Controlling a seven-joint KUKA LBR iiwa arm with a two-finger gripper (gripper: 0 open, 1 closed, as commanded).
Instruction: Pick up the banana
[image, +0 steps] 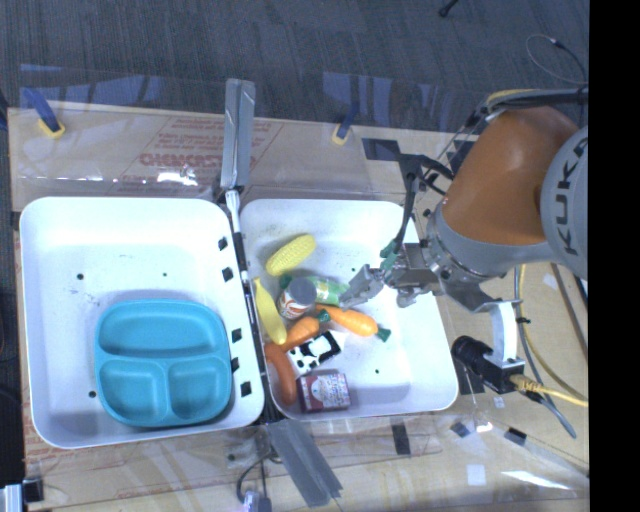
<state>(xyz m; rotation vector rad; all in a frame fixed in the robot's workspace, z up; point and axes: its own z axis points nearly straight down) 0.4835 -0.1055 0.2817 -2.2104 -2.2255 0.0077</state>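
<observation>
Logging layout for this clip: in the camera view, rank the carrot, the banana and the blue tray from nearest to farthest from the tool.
From the tool, in the right bin:
1. Carrot, just below the tool, same bin.
2. Banana, against that bin's left wall.
3. Blue tray, in the left bin, farthest.

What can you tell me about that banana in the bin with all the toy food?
The banana is a plain yellow, smooth and glossy, like plastic toy fruit. It lies flat along the left wall of the right bin, its length running roughly from the bin's far side toward the near side. Its right edge is partly hidden by a can and a carrot pressed against it, and its lower tip meets a reddish sausage-like piece. The gripper is off to its right, not touching it.
</observation>
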